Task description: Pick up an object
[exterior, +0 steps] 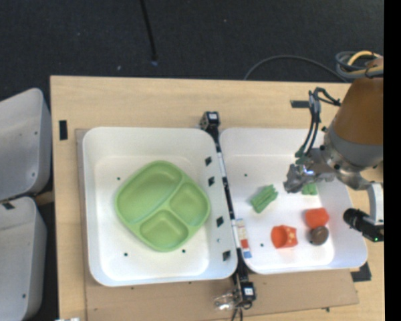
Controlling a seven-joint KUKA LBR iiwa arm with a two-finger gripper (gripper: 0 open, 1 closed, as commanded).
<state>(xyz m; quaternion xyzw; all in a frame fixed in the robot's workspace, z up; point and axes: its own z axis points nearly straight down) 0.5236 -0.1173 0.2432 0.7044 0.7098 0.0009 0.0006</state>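
Gripper (299, 178): hanging over the right bin (254, 146), finger state impossible to tell. Small green piece (311, 188) lying just beside it. Green ridged object (263, 198) sitting mid-bin; orange block (316, 217), red-orange object (284, 236), brown ball (318, 235) lying toward the near edge.

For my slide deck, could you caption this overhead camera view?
End effector poised over right white bin beside ridged green block; green divided plastic plate in left bin.
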